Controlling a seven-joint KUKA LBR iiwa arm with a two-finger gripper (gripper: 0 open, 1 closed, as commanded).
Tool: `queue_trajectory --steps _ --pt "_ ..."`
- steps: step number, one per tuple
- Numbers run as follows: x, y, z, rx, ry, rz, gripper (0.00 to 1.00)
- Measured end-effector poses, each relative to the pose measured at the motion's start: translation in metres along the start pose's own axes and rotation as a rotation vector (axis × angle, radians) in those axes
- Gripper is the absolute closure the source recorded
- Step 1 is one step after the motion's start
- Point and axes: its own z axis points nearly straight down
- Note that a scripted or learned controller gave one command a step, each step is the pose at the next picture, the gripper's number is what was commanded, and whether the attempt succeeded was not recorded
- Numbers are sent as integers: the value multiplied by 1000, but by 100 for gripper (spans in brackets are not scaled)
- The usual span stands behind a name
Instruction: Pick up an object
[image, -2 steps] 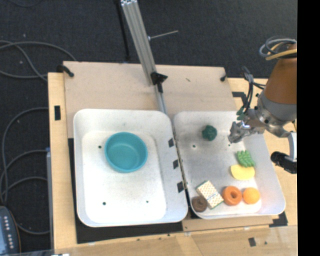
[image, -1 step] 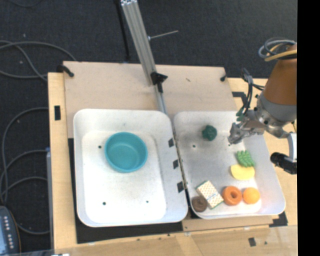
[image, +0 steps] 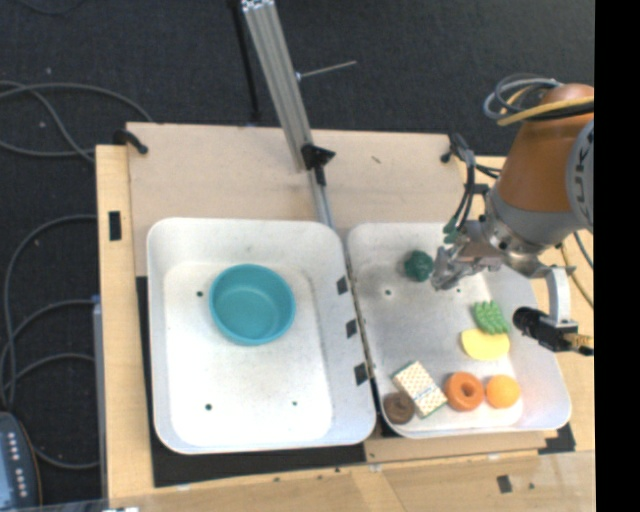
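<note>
Right white bin (image: 400, 245) on the worktop, hand (image: 447, 275) low over its upper part, finger state impossible to tell, dark green object (image: 418, 265) lying just left of the hand, apparently not gripped

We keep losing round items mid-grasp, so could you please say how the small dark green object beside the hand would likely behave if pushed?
The green object looks small and rounded, so it may well roll across the smooth right bin. Its size suggests it is light. The hand sits beside it.
</note>
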Motion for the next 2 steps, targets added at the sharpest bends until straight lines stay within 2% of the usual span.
queue_trajectory --steps 2 --pt "109 -24 -16 0 3 -3 100"
